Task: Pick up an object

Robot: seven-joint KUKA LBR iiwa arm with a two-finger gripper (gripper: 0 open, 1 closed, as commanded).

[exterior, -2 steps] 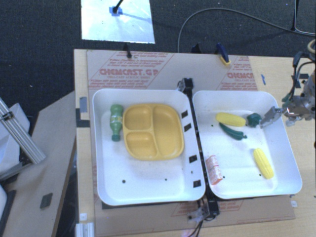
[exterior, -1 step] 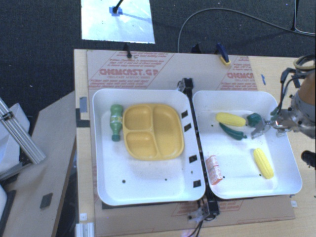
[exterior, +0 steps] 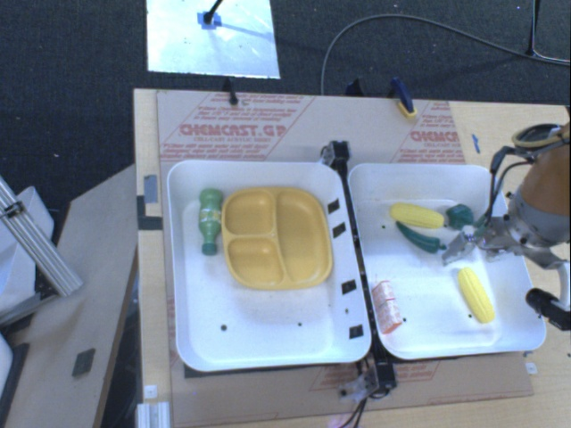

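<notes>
Claw (exterior: 462, 243) hovering low in right bin (exterior: 419, 341), near corn cob (exterior: 475, 294); grip state impossible to tell; nothing visibly lifted, pick pending.

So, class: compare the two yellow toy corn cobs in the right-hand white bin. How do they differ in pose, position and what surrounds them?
1. The upper yellow toy corn cob lies nearly level across the picture; the lower yellow toy corn cob runs steeply, top-left to bottom-right.
2. The upper cob sits beside dark green leaf pieces; the lower cob lies apart on bare bin floor.
3. The upper cob is left of the gripper; the lower is below it.

Both are yellow, similar in shape, and lie in the right white bin.
</notes>
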